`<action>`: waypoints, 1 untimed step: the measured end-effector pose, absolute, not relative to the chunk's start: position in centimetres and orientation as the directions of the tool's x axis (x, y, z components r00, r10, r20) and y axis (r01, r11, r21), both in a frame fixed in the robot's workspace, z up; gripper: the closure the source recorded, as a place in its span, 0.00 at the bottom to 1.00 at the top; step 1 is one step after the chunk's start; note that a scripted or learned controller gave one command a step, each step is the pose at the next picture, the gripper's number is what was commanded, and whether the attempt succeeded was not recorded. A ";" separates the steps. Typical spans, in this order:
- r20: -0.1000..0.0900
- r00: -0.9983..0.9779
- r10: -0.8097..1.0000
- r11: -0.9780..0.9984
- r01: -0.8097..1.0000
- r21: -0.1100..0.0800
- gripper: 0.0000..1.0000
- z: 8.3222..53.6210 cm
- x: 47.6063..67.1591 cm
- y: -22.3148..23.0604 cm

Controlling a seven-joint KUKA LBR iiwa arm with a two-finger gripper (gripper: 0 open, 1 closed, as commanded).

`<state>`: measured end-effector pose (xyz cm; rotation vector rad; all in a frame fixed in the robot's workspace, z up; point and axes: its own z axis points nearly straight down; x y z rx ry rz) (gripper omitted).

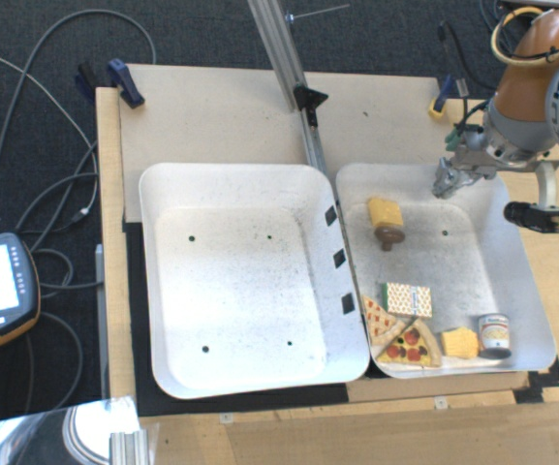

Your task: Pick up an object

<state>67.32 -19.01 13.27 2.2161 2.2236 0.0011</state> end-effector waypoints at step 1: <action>-0.002 -0.002 1.000 0.002 1.000 0.008 1.00 17.9 67.2 -18.5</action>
